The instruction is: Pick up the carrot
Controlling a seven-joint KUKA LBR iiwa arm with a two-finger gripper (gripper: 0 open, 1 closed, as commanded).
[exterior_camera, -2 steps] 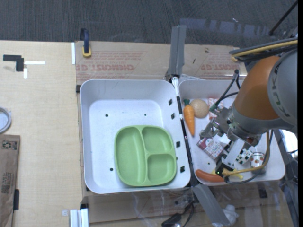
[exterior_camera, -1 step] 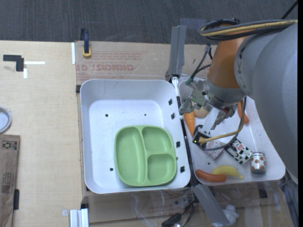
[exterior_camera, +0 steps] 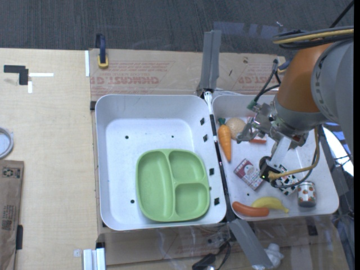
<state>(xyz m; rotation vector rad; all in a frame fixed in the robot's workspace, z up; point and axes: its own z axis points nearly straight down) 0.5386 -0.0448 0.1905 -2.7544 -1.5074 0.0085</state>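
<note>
The jaws hang low over the far left part of the right bin (exterior_camera: pixel 329 198), at the end of the arm (exterior_camera: pixel 306 89), and from here I can't tell whether they are wide or narrow; nothing shows between them. Just to their left sits a pale round thing (exterior_camera: pixel 235 126). The carrot (exterior_camera: pixel 225 142) touches it and lies loose on the bin floor, a little left of the jaws and nearer the front. It runs along the bin's left wall, thick end to the back and tip to the front. A small red bit (exterior_camera: pixel 259 142) shows right under the jaws.

Further out, toward the front of the jaws, stands a carton (exterior_camera: pixel 247 172), red and white, near the carrot's tip. Beyond it, against the front wall, a banana (exterior_camera: pixel 271 203) lies touching a red-orange sausage shape (exterior_camera: pixel 250 209). Off to the front right of the jaws are a spotted black-and-white thing (exterior_camera: pixel 289 184) and a can (exterior_camera: pixel 306 194).

Well to the left of the jaws, past the wall between the two bins, the left bin (exterior_camera: pixel 112 151) holds a green plate (exterior_camera: pixel 173 184) with three sections. Further left still, a tape roll (exterior_camera: pixel 3 143) lies on the counter (exterior_camera: pixel 45 122).
</note>
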